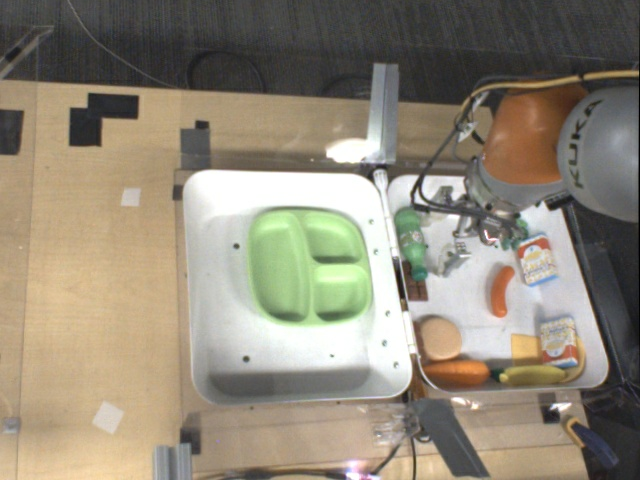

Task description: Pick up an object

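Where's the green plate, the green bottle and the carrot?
Green plate (308,266): camera view, on its middle divider.
Green bottle (411,240): camera view, on its body.
Carrot (458,373): camera view, on its middle.

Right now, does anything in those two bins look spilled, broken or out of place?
Nothing stands out. The green divided plate lies flat in the left bin. The right bin holds toy food lying loosely: a green bottle, a bun, a carrot and a banana, none visibly damaged.
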